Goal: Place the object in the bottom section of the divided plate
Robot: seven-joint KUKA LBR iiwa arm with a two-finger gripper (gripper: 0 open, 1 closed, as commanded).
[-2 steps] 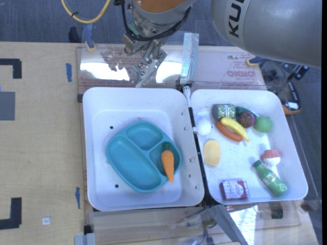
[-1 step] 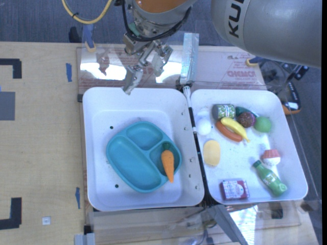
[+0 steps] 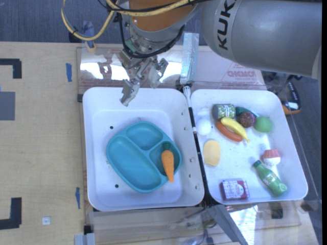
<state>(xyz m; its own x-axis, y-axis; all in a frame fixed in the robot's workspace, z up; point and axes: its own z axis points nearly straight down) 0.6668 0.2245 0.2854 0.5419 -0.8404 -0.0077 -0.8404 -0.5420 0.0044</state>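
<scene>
Nearest the camera, at the front of the right bin [image 3: 294,177], lie a small red packet [image 3: 234,190] and a green bottle [image 3: 269,177] w/ a red-and-white toy [image 3: 271,156] just behind it, and a pale yellow egg-like piece [image 3: 212,152] closer to the divider btw. the bins. In the left bin [image 3: 97,188] sits the teal divided plate [image 3: 130,160], turned at a slant; the carrot [image 3: 168,165] lies in its small compartment on the side nearest the camera and the right bin, tip pointing to the front. I judge this is the bottom section, so the placing looks done, or nearly; what is left is perhaps only to take the arm away, but I cannot say it for sure from one view. The other two compartments of the plate hold nothing. Further back in the right bin is a cluster: banana [image 3: 234,127] on a red-orange piece [image 3: 228,132], a dark can [image 3: 224,111], a dark red fruit [image 3: 247,119], a green ball [image 3: 263,124], a white ball [image 3: 204,128]. Farthest, the gripper [image 3: 139,83] hangs over the back rim of the left bin, well apart from the plate; its fingers hold nothing, and seem somewhat spread, though the shiny strip behind makes it hard to read. Room: white floor is free around the plate on the left and back sides, the carrot side is close to the bin wall. Above the left bin the way up and back looks free.
</scene>
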